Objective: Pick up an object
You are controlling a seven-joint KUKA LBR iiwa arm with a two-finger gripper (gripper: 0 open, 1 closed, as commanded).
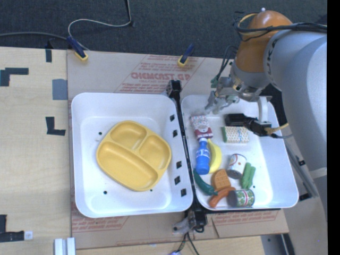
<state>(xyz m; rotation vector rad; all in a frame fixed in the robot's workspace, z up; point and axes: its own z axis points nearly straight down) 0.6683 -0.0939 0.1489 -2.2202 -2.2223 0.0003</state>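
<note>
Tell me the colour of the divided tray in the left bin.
Yellow; the divided tray shows in the camera view.

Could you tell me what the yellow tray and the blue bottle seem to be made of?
The yellow tray looks like moulded plastic, matte: uniform colour, soft rounded compartment ridges. The blue bottle is probably plastic too, glossier, with a white cap; too small to be sure.

Yellow divided tray (134, 154) in the left white bin (85, 142), cardboard sheet (122, 76) beneath, two yellow-blue clamps (78, 49) behind.
</note>
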